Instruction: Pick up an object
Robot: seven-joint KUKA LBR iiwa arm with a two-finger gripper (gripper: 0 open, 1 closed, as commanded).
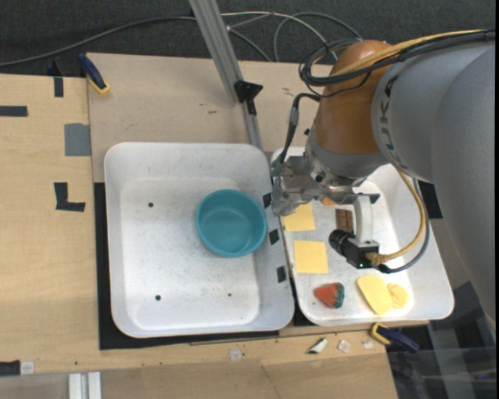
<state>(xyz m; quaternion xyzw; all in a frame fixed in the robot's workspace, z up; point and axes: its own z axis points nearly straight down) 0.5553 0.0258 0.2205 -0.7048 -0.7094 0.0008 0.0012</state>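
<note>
Right bin [437,306]: yellow square [299,218] just below claw [293,196], touching unclear.

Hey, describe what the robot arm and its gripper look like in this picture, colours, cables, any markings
The arm is a thick, rounded grey body with dark lettering on its side and a glossy orange band above the wrist. Black cables loop over the orange part, and a yellow cable curves down beside the wrist. The gripper is a compact grey metal block; a small black unit with a green light hangs beside it.
</note>
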